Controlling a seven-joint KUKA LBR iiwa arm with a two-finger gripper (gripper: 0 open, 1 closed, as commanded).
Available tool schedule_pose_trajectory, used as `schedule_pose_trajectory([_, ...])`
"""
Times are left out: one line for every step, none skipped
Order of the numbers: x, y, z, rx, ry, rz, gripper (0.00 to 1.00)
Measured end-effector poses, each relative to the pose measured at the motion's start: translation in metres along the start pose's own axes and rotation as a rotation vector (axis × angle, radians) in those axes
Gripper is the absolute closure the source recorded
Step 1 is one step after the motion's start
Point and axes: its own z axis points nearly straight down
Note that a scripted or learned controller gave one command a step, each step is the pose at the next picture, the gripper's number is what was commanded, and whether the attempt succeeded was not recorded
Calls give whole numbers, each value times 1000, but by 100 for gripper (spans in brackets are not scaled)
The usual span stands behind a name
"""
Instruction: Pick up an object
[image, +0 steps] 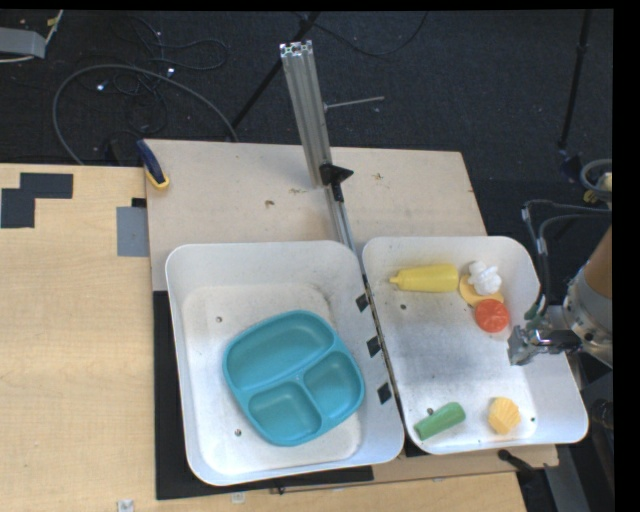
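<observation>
Beside the right bin's (560, 425) scuffed white edge, a metal tool (527, 345), finger state unclear, near a round red toy (491, 316).

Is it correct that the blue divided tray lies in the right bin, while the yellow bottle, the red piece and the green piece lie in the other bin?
Not quite. The camera view shows the blue divided tray in the left bin. The yellow bottle, red piece and green piece lie in the right bin.

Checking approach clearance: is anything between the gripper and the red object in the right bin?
Nothing visible. The gripper sits at the right bin's right edge, with bare floor between it and the red object just up-left.
</observation>
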Motion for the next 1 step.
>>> schedule_pose_trajectory([9,5,-54,-2,0,-1,100])
